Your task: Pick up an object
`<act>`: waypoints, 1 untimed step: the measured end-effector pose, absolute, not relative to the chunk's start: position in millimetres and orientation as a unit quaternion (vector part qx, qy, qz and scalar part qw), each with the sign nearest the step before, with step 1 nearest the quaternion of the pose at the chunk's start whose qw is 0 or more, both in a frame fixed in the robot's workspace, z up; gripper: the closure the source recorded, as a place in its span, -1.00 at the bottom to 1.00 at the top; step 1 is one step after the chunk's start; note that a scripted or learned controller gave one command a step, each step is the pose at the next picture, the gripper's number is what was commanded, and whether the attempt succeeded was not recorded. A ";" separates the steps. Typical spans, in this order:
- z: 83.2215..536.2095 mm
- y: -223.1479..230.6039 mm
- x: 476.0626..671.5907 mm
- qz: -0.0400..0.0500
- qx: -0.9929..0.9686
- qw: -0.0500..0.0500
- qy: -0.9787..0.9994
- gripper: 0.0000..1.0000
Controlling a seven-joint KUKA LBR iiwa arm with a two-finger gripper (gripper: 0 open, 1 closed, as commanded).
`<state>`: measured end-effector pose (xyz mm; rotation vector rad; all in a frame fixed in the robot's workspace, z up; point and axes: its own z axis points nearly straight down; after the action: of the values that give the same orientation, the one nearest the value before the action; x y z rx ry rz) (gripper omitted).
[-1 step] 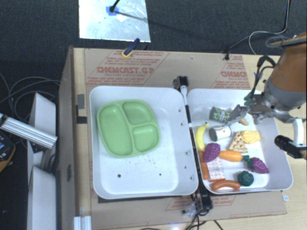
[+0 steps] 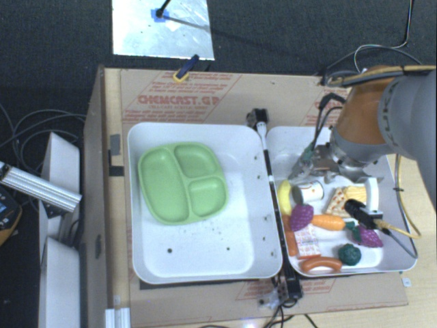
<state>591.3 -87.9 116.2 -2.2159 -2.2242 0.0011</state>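
Note:
My gripper (image 2: 308, 174) hangs low over the upper left part of the right bin (image 2: 290, 142), with the grey arm reaching in from the right. Just below it lies a small white cylinder (image 2: 308, 192); whether they touch is unclear. Around it are a yellow fruit (image 2: 284, 197), a purple piece (image 2: 301, 216), an orange carrot (image 2: 329, 222) and a tan cracker (image 2: 336, 200). Farther toward the front lie purple grapes (image 2: 369, 237), a dark green piece (image 2: 349, 253), a red-and-white packet (image 2: 307, 238) and an orange ring (image 2: 321, 266).
The left bin (image 2: 205, 251) holds a green divided plate (image 2: 182, 182). A black divider rail (image 2: 270, 183) runs between the two bins. Cables loop behind the arm at the upper right.

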 end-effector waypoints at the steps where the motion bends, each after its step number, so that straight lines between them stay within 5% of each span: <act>1: 92.6 -88.1 573.6 -0.006 -0.707 -0.011 -0.707 -1.00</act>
<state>573.6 -88.1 92.6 -2.2381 -2.2355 -0.0183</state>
